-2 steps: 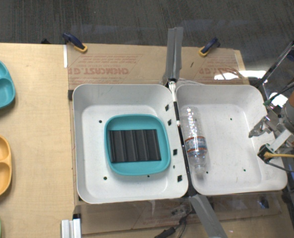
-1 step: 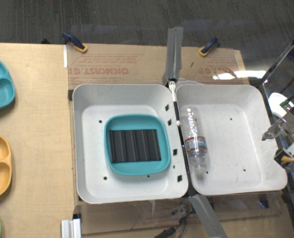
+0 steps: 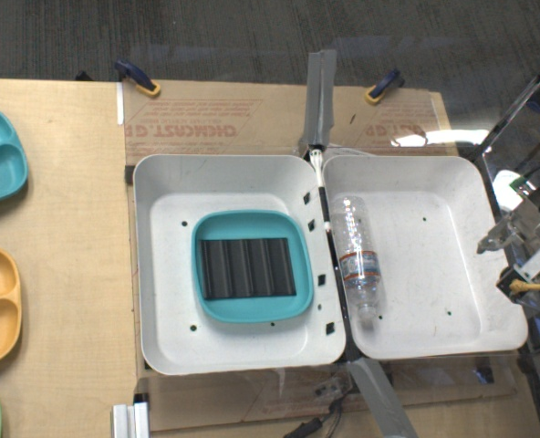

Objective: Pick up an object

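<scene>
A clear plastic bottle is lying on its side in the right bin, hugging that bin's left wall. Its length is running from the far side toward the near side, with the cap end pointing nearer. A label band with an orange stripe is wrapping its middle. A teal tray with rounded corners is sitting flat in the middle of the left bin, carrying a dark ribbed insert.
</scene>
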`<action>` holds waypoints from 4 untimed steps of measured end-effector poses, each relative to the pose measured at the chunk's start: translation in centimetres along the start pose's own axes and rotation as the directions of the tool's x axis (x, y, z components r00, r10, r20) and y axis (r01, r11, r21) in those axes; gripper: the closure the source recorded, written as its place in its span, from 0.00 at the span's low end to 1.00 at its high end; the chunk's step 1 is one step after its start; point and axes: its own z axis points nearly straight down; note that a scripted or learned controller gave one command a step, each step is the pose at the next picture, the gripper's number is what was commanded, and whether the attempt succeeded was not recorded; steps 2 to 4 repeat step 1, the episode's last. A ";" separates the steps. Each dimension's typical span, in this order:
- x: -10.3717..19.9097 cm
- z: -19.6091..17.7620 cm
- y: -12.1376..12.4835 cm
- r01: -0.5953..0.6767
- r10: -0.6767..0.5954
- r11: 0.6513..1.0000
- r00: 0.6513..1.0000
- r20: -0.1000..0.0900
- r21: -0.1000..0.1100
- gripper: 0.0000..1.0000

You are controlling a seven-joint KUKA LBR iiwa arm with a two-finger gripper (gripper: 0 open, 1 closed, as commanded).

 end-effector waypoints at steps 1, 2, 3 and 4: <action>-0.5 -1.7 0.6 -0.075 0.075 0.997 0.997 0.001 0.001 0.00; -0.5 -1.7 0.6 -0.075 0.075 0.997 0.997 0.001 0.001 0.00; -0.5 -1.7 0.6 -0.075 0.075 0.997 0.997 0.001 0.001 0.00; -0.5 -1.7 0.6 -0.075 0.075 0.997 0.997 0.001 0.001 0.00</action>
